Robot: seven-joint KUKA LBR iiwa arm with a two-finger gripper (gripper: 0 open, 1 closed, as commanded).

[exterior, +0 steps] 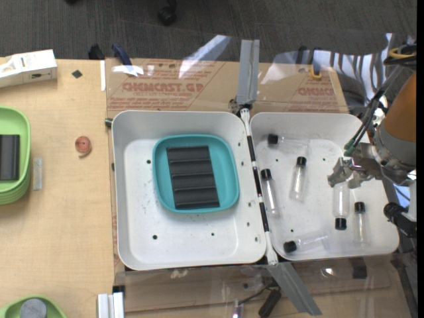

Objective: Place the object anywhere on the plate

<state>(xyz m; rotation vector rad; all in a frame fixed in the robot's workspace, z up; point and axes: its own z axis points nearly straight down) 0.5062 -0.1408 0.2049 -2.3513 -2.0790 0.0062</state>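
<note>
A teal square plate (162, 177) lies in the left bin (132, 237) and carries a black ridged insert (192, 176). Several clear vials with black caps are scattered in the right bin (318, 148): one (299, 175) in the middle, one (267, 189) along the left wall, one (341, 209) just below the gripper, others near the front. My gripper (346, 175) hangs low over the right side of the right bin, above the top end of that vial. I see nothing clearly held in it.
A divider ridge (255, 171) separates the two bins. Cardboard (172, 81) lies behind them. On the wooden bench at the left stand a green tray (20, 177), a small red disc (82, 144) and a white box (28, 67).
</note>
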